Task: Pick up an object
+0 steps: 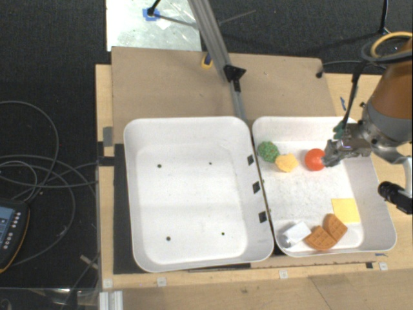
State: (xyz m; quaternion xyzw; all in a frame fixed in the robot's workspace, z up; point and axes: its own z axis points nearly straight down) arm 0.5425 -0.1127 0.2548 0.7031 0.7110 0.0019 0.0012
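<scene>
The right bin [371, 186] holds a red ball-like tomato [313, 159], a yellow-orange piece [286, 163], a green broccoli-like piece [268, 151], a yellow square block [346, 209], two brown waffle-like pieces [328, 232] and a small white-grey object [295, 233]. My gripper [333, 155] hangs at the right end of the tomato, touching or nearly touching it. Its dark fingers blur together against the wrist, so their spacing is unreadable.
The left bin [193, 192] lies beside the right one, with black clips [255, 186] along their shared rim. A grey camera pole [213, 28] slants over the back of the bench. The orange-banded arm [393, 95] overhangs the right bin's far right corner.
</scene>
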